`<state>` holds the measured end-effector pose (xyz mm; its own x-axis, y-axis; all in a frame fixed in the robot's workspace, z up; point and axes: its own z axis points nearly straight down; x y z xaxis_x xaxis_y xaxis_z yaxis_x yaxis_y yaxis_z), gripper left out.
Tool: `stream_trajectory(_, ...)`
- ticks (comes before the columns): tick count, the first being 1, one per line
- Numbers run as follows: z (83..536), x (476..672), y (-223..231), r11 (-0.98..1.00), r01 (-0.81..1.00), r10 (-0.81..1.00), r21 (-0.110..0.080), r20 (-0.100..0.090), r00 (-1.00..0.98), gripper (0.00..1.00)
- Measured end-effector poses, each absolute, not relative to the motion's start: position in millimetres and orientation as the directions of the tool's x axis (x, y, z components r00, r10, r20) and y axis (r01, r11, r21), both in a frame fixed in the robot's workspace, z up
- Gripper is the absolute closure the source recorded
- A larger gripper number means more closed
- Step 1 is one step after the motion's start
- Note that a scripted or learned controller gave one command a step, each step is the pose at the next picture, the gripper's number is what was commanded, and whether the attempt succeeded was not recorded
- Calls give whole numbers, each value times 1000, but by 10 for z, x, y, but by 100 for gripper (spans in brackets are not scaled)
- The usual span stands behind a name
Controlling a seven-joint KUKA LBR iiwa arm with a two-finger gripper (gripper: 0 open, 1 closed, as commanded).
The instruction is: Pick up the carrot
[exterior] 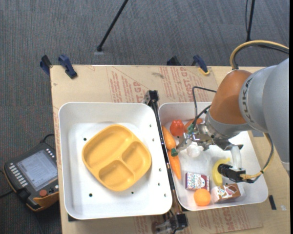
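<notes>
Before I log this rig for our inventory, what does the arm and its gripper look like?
The arm is smooth, rounded light grey, with a glossy orange band above the wrist and dark lettering beside it. A yellowish cable loops over its top, and thin black cables run along the wrist. The gripper is small, metallic grey and black.

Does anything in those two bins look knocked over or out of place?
Nothing looks spilled or broken. The yellow plate sits askew in the left bin, and the carrot lies against the right bin's left wall, beside the hand.
</notes>
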<state>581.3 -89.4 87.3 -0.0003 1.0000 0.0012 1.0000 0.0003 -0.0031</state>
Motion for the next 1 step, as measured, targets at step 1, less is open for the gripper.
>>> stream_trajectory(1,1879,5458,157,3,1000,1000,-1,2,-3,0)
